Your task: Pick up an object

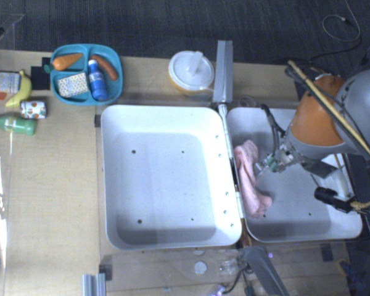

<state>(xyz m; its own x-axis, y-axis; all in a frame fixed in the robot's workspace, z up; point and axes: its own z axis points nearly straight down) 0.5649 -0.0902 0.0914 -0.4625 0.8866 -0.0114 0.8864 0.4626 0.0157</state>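
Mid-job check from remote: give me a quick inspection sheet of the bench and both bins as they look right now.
Surface: wooden bench with two white bins; left bin, right bin.
Job's things: pink cloth lying along the right bin's left wall.
Clutter: blue tray of toy food, banana, small can, green bottle, lidded cup, all outside the bins.
Hand: low in the right bin, beside the cloth; grip unclear.
Cables: thin wire on the floor, top right.
Surroundings: dark carpet.
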